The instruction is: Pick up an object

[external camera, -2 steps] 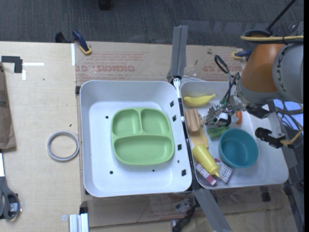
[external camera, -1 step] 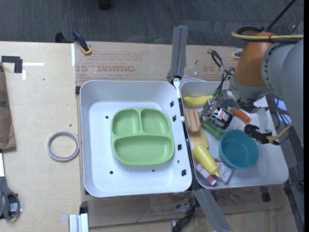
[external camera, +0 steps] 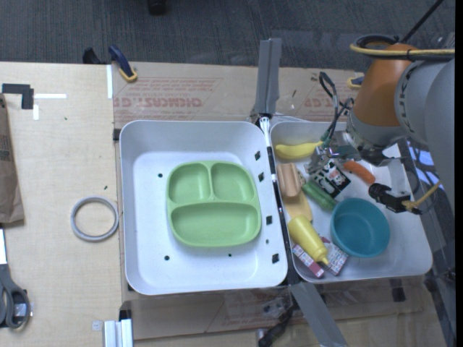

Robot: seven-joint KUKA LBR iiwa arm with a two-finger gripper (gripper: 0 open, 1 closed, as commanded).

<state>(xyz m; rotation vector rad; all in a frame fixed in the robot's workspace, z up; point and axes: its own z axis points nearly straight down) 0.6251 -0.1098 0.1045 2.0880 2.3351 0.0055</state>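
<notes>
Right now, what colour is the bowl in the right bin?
Teal blue; the bowl shows best in the camera view, near the bin's front.

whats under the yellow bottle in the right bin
A flat pink-edged packet sticks out from under the yellow bottle at its lower end. How far the packet runs beneath it is covered.

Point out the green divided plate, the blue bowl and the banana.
green divided plate (external camera: pixel 214 203): camera view, on the ridge between its compartments.
blue bowl (external camera: pixel 359 226): camera view, on its inner floor.
banana (external camera: pixel 296 150): camera view, on the middle of its yellow body.
</notes>
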